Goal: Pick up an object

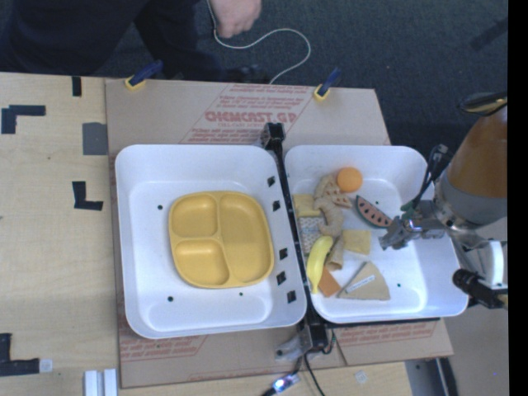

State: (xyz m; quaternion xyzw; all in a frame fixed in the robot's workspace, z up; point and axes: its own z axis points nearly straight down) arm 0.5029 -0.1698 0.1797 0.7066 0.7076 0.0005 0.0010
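The tool (394, 236) hangs low inside the right bin (412, 162), reaching in from that bin's outer side. Whether it is open or closed I cannot tell; it is a small dark blur at this angle, and nothing visibly sits in it.

Just ahead of the tool, toward the divider, lies the toy food pile. The watermelon slice (373, 214) is the closest piece, nearly touching the tip on the far side. The pale cheese block (357, 242) sits just beyond the tip, and the tan wedge (369, 286) with a grey stick across it lies on the near side. Further off come the banana (318, 258), the ginger-shaped piece (332, 198) and the orange ball (350, 178).

Past the divider, well away from the tool, the left bin (148, 172) carries a yellow divided plate (221, 239). The pieces crowd each other, so a clean pick likely favours the loose edge items nearest the tool.
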